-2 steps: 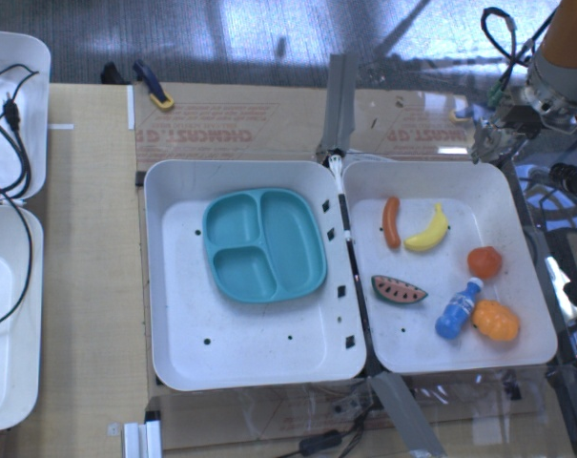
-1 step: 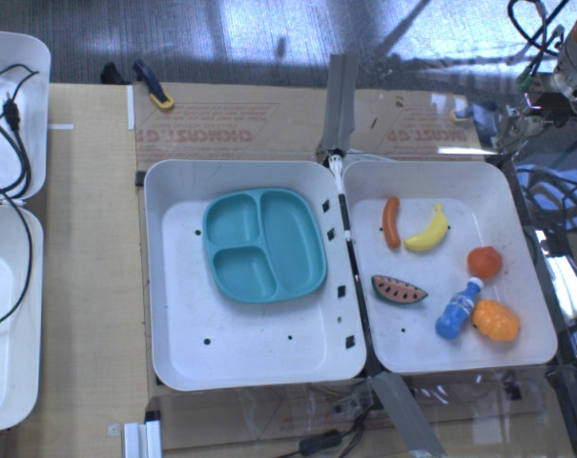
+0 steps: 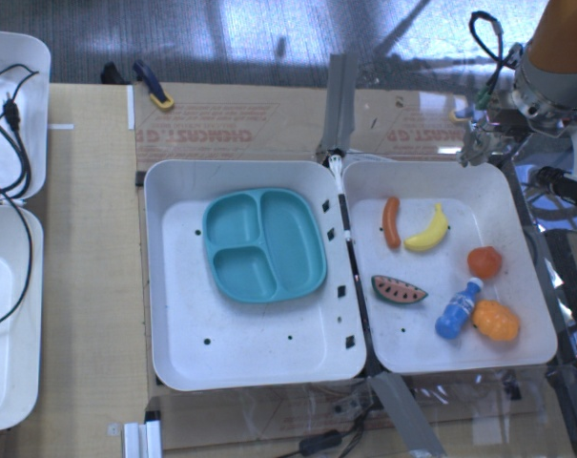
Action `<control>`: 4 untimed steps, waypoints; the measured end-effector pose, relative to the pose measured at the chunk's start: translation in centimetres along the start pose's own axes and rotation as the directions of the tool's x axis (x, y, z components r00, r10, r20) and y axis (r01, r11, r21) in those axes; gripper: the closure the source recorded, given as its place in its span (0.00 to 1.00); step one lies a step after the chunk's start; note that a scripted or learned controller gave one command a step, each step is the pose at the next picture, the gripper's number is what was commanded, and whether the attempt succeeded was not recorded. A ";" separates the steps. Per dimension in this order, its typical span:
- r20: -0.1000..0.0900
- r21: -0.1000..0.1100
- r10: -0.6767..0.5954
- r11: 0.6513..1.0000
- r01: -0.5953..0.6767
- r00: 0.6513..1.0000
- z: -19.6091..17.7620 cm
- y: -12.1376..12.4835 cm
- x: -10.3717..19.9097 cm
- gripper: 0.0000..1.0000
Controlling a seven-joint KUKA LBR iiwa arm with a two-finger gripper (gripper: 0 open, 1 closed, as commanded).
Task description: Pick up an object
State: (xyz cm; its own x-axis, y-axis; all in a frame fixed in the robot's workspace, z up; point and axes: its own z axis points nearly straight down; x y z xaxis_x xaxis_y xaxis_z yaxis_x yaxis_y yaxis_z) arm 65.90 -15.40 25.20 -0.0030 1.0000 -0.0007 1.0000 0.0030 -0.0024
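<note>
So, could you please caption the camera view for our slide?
Gripper above right bin of toy food; teal plate in left bin.

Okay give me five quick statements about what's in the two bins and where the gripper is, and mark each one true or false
1. The teal divided plate lies in the left bin. True.
2. The banana lies on the plate. False: it lies in the right bin, beside the sausage.
3. The gripper holds the watermelon slice. False: the slice lies on the bin floor, and the gripper is up at the bin's far rim.
4. The blue bottle lies next to the orange fruit. True.
5. The red tomato is in the left bin. False: it is in the right bin.
</note>
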 end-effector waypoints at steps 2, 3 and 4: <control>0.000 0.000 0.000 1.000 0.000 1.000 0.8 0.0 3.0 1.00; 0.000 0.000 0.001 1.000 -0.001 1.000 0.7 0.0 3.0 0.00; 0.001 -0.005 0.006 1.000 -0.006 1.000 15.9 0.0 0.2 0.00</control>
State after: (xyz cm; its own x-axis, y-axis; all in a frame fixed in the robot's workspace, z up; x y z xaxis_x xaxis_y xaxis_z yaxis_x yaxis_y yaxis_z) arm 65.90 -15.19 9.29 0.0028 1.0000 -0.0014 1.0000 -0.0027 0.0021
